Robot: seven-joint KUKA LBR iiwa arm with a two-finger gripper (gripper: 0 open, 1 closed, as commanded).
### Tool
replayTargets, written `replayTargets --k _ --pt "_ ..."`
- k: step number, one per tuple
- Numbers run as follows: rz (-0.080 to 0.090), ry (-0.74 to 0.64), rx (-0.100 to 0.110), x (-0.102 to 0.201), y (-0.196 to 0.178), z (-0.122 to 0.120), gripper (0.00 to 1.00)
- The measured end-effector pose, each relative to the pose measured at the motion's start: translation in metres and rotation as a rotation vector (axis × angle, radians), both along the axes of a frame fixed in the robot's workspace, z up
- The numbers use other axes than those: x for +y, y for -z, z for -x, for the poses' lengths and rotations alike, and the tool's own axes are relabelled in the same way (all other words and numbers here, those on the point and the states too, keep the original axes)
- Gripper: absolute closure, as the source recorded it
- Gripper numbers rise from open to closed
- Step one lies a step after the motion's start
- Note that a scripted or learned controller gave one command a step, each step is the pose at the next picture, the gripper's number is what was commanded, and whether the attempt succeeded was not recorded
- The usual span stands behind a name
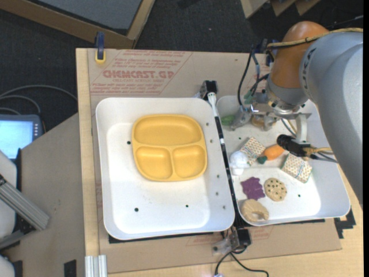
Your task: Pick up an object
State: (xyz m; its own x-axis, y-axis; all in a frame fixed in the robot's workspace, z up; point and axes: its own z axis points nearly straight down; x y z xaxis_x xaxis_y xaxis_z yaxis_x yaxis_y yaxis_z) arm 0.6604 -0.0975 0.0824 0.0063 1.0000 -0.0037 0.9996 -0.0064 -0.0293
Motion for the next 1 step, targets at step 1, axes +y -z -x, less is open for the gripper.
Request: replayTargets --k 1 --pt "-0.004 -0.002 -0.022 -0.0267 -0.0020 0.0643 0.00"
